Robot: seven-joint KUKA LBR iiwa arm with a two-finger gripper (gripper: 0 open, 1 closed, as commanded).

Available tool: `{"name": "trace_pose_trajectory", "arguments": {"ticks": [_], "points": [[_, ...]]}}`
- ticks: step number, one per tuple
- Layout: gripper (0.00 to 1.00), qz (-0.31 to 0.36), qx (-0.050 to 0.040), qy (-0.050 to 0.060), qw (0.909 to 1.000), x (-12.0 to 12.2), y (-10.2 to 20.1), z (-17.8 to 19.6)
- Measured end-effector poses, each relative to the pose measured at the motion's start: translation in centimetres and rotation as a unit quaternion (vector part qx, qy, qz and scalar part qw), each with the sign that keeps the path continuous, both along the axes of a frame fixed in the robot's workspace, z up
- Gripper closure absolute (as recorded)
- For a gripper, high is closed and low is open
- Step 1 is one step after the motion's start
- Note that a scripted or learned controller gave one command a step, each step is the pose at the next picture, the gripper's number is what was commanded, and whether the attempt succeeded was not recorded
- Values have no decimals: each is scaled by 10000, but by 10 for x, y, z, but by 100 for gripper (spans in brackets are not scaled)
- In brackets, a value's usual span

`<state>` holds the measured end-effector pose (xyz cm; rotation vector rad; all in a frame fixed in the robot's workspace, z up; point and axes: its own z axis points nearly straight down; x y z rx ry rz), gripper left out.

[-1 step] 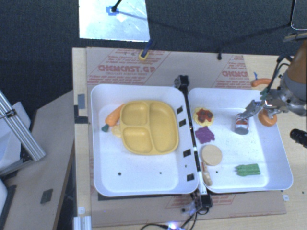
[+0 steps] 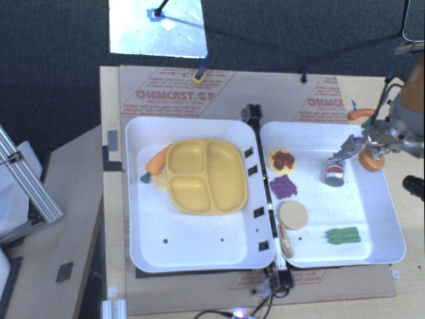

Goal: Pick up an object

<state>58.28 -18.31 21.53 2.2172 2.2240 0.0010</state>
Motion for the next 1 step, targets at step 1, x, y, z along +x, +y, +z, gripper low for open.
{"name": "trace_pose_trajectory", "arguments": {"ticks": [1], "points": [[0, -7, 5, 17, 10000, -8, 1, -45]]}}
